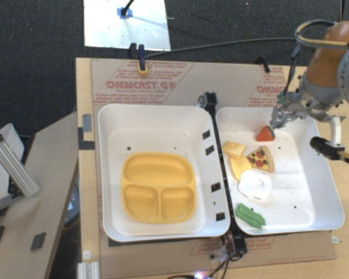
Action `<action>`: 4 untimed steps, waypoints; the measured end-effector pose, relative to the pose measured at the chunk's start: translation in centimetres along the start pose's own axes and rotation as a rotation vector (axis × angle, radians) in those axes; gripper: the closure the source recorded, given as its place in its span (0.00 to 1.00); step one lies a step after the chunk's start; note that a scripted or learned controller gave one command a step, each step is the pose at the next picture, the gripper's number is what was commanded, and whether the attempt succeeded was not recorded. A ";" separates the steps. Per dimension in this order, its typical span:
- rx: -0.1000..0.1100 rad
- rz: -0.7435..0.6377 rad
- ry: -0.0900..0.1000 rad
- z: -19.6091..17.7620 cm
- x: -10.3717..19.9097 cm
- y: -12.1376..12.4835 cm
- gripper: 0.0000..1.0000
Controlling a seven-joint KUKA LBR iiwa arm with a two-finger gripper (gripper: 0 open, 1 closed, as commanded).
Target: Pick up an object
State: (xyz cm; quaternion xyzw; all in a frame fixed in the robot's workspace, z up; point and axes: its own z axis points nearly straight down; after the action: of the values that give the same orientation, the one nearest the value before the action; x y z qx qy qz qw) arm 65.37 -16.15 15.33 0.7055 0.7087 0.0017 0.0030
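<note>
Near the back of the right bin (328, 211), a small red-orange toy (265, 134) sits with the gripper (277, 121) just above and beside it, so that looks like the target. Whether it's open or clamped, I can't tell from here. To do this well, I'd say centre over the toy and drop straight down, clear of the pizza slice (261, 158) and cheese wedge (234, 150) nearby. Arm (328, 68) comes in from the right, wrist bent down, orange band up high. Yellow tray (159, 186) sits in the left bin (113, 156).

"CHEMCAST GP" on brown backing sheet (163, 77)
</note>
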 end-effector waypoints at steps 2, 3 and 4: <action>0.000 0.000 0.000 -9.3 -0.1 -0.6 1.00; 0.005 -0.004 0.002 -9.9 4.5 -1.0 1.00; 0.005 -0.005 0.003 -9.3 10.6 -0.7 1.00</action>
State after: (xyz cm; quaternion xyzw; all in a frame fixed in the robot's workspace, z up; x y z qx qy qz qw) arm 64.55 -5.51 24.57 0.7039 0.7103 0.0007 0.0001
